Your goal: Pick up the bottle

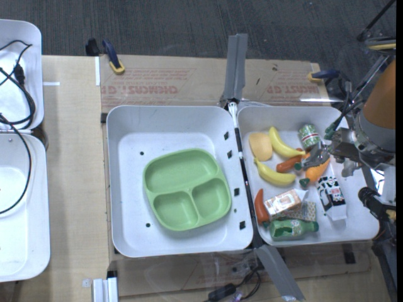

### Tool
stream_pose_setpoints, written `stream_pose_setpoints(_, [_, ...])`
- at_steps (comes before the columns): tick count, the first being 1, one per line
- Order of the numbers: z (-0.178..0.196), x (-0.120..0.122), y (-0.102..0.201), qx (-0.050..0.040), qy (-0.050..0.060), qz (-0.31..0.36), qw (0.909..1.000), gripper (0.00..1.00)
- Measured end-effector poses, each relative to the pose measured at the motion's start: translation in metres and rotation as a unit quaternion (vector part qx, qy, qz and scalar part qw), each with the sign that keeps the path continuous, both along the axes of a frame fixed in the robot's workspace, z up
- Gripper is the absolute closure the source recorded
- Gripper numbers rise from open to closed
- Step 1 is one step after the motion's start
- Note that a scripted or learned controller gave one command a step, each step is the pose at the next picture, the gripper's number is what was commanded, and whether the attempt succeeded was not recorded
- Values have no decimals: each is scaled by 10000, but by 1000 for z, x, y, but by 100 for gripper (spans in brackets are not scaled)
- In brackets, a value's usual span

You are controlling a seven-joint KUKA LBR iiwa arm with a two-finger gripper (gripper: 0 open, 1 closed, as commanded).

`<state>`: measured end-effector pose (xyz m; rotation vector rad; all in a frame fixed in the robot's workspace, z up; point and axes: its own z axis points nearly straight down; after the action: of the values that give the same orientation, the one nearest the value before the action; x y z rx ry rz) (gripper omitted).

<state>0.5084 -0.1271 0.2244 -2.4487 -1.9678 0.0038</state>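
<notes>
Seen from above, two white bins sit side by side on a bench. The left bin (126, 187) holds a green divided tray (187, 189). The right bin (359, 228) is crowded: two bananas (276, 173), a carrot (289, 164), a small carton (283, 202). The green bottle (293, 228) lies on its side at the near edge. The gripper (317, 154) hovers farther back, among the fruit, well apart from the bottle; I cannot tell how wide it stands.
</notes>
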Motion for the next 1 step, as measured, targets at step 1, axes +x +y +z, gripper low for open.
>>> stream_pose_setpoints(1, [-134, -11, 22, 8, 8, -42, 10000, 0])
